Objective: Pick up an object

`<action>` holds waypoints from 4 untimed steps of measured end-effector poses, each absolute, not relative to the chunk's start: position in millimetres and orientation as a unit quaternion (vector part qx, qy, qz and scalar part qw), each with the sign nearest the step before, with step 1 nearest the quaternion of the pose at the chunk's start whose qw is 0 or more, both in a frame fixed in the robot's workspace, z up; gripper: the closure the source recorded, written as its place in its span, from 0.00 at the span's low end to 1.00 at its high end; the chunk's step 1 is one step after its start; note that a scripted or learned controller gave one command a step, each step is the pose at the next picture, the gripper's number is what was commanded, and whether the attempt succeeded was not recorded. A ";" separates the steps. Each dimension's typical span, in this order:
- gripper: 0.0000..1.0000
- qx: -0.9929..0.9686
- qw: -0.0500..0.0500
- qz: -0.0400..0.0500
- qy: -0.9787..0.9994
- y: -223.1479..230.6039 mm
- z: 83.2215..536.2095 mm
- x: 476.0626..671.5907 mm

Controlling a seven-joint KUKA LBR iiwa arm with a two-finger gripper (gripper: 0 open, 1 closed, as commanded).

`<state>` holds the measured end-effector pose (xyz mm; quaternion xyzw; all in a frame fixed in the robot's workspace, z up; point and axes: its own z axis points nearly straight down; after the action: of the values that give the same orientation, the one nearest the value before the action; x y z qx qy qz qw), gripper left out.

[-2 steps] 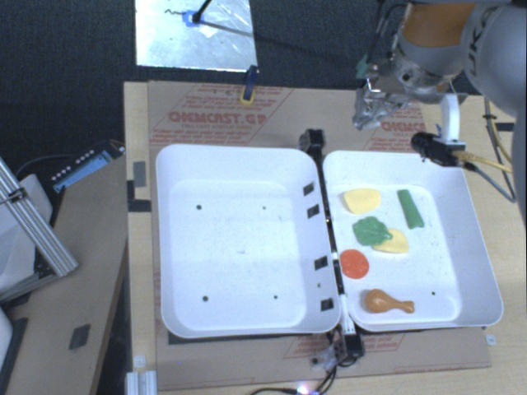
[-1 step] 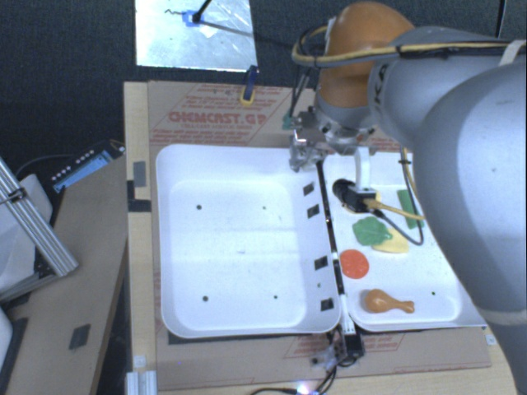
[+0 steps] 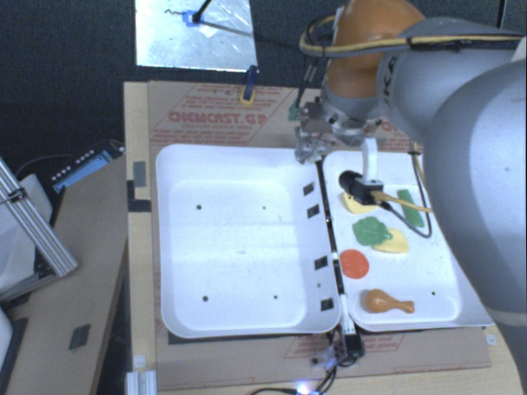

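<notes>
Grey arm (image 3: pixel 461 97) reaches over two white bins. Its gripper (image 3: pixel 308 153) hangs at the far end of their divider (spread or closed, I cannot tell). Nearer, in the right bin (image 3: pixel 438 271), lie a green leaf (image 3: pixel 371 230), brown drumstick (image 3: pixel 387 303) and red disc (image 3: pixel 354 263).

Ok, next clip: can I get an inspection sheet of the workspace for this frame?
surface: left bin and right bin, white, side by side on cardboard.
job's things: all in the right bin: drumstick, red disc, green leaf overlapping a yellow piece, green strip.
clutter: nothing seen.
grippers: hand over the divider at the bins' far end.
cables: yellow cable looped by the arm's orange band.
surroundings: silver sheet behind the bench, metal rail to the view's left.
</notes>
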<state>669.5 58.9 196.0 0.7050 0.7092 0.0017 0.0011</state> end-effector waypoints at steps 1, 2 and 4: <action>1.00 0.707 0.004 0.004 0.707 40.9 307.9 636.9; 1.00 0.704 -0.002 -0.001 0.710 94.1 177.7 668.4; 1.00 0.702 -0.003 0.001 0.713 219.9 241.7 666.2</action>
<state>666.2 219.9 241.7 0.7016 0.7125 0.0012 -0.0027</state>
